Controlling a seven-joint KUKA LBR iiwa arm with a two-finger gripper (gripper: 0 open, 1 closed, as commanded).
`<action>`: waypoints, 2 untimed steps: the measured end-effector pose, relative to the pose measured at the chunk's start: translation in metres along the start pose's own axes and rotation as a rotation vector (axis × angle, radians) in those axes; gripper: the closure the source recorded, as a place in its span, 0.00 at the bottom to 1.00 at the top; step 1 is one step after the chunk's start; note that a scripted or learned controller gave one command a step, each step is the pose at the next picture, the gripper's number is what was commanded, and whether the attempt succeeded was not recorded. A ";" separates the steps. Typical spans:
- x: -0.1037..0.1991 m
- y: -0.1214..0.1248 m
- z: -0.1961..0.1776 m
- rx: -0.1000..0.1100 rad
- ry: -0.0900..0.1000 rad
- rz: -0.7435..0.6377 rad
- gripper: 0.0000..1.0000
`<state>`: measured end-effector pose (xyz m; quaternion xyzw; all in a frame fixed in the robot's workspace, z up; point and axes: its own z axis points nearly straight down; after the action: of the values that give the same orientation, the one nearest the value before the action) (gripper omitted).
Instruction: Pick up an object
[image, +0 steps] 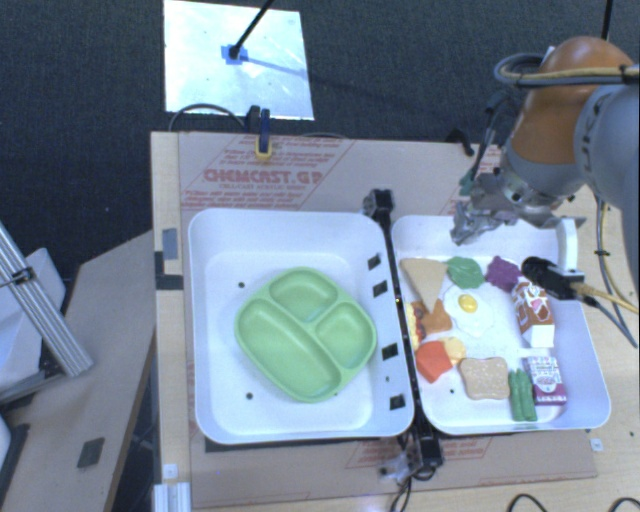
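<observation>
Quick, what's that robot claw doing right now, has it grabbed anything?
Gripper: above the far edge of the right bin, nothing seen between its fingers; open or shut cannot be told.

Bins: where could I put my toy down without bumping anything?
Left bin: bare white floor all round the green plate, widest along the back wall. Right bin: crowded with toy food; free strips only by the back wall under the gripper and along the right side.

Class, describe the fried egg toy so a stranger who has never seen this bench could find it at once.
Start at the right-hand shallow white bin, crowded with toy food. Near its middle lies the flat white fried egg toy, just below a round green toy. It alone has a yellow yolk on white.
</observation>
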<state>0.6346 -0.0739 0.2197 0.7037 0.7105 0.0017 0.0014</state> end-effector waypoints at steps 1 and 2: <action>0.023 0.007 -0.015 0.000 0.000 0.002 1.00; 0.018 0.006 0.006 0.004 -0.001 0.008 1.00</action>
<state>0.6402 -0.0553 0.2140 0.7067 0.7076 0.0000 0.0006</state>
